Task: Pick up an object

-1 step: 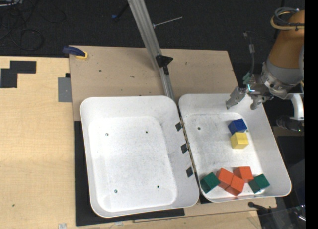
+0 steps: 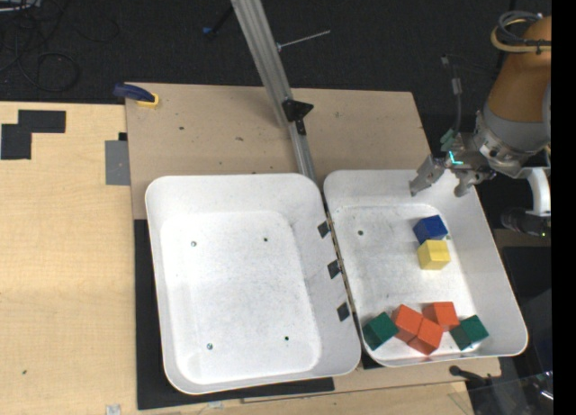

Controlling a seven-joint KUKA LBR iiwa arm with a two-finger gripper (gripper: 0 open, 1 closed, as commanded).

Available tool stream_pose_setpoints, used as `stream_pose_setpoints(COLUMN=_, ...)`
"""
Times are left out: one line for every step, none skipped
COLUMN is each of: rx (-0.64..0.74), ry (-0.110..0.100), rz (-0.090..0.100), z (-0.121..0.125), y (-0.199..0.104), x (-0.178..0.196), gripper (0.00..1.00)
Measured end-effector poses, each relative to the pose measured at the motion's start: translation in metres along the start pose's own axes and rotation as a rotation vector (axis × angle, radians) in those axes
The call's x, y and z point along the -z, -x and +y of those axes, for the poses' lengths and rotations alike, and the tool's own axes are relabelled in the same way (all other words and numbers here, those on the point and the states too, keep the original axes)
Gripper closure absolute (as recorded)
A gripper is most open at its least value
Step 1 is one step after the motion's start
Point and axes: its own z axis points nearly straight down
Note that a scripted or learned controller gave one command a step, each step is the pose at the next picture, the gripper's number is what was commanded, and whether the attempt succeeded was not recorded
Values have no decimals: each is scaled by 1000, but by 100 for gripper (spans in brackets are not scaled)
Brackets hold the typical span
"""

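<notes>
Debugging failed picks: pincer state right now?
Pincer: open, holding nothing, fingers spread over the far edge of the right bin, apart from the blue block and yellow block.

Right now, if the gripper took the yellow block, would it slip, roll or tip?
The yellow block looks like a rigid cube with flat faces, so it probably won't roll or tip. It touches the blue block, so a push would likely shift both. The gripper hangs above the right bin.
</notes>
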Motion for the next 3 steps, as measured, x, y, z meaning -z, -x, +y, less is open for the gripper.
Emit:
stream_pose_setpoints(rx=-4, ry=-5, rz=2, z=-3, y=-1, x=-65, gripper=0)
stream_pose_setpoints(rx=-4, ry=4, rz=0, z=-2, y=-1, x=-100, gripper=0)
stream_pose_setpoints(rx=-5, ry=0, rz=1, z=-3, y=0, x=-93, gripper=100)
